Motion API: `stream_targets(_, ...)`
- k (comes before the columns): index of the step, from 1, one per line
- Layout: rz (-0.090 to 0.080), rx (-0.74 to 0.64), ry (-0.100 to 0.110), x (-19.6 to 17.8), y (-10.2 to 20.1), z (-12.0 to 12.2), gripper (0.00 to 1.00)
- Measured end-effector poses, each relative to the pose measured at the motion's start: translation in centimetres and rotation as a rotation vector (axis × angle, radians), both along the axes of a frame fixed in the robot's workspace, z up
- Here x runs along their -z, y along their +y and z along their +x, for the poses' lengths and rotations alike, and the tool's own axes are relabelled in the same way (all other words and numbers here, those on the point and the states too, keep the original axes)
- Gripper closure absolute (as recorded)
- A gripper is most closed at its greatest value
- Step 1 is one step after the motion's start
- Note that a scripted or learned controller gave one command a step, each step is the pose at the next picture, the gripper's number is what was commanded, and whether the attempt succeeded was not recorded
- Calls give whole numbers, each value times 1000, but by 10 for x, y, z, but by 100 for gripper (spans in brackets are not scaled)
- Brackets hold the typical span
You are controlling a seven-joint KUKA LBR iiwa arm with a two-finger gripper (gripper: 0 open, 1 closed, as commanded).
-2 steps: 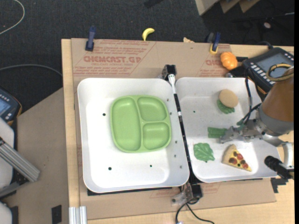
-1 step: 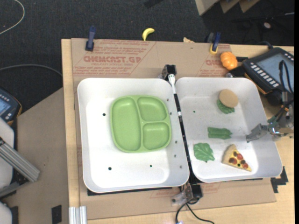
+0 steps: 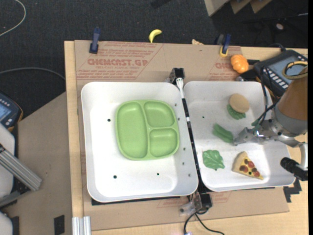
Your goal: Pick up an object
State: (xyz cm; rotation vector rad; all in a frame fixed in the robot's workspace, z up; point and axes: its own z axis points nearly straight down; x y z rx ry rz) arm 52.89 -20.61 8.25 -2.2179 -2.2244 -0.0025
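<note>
My tool point(image 3: 243, 136) sits low in the right bin point(image 3: 205, 94), reaching in from the right, its grey tip pointing left. I cannot tell its state from this slant view; the tip reads as one grey mass. I see nothing held in it.

Dark green pod-shaped piece point(image 3: 223, 133): lies just left of my tool's tip, touching it or very nearly so; I cannot tell which. It is long, narrow, and set on a diagonal, its far end to the left and its near end toward the tip.

Toy burger point(image 3: 238, 105): tan bun on top with green lettuce edge below, on the far side of my tool, near but apart.

Pizza slice point(image 3: 247, 166): a wedge with tan crust and red dots, on the near side of my tool, lying flat, apart from the tip.

Green leaf piece point(image 3: 213, 159): flat, crinkled, to the near left of my tool, beside the bin's left wall.

Left bin point(image 3: 93, 131) holds a pale green divided tray point(image 3: 146, 129) with three compartments, well apart from my tool.

On the worktop point(image 3: 122, 62) beyond the right bin's far corner lies a small orange fruit point(image 3: 239, 63). A yellow banana point(image 3: 154, 35) lies at the worktop's far edge.
</note>
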Motion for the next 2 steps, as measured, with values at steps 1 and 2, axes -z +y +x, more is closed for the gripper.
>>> stream_targets(1,5,-5,5,-2,98,-12,0)
stream_targets(2,2,3,6,-2,114,-45,0)
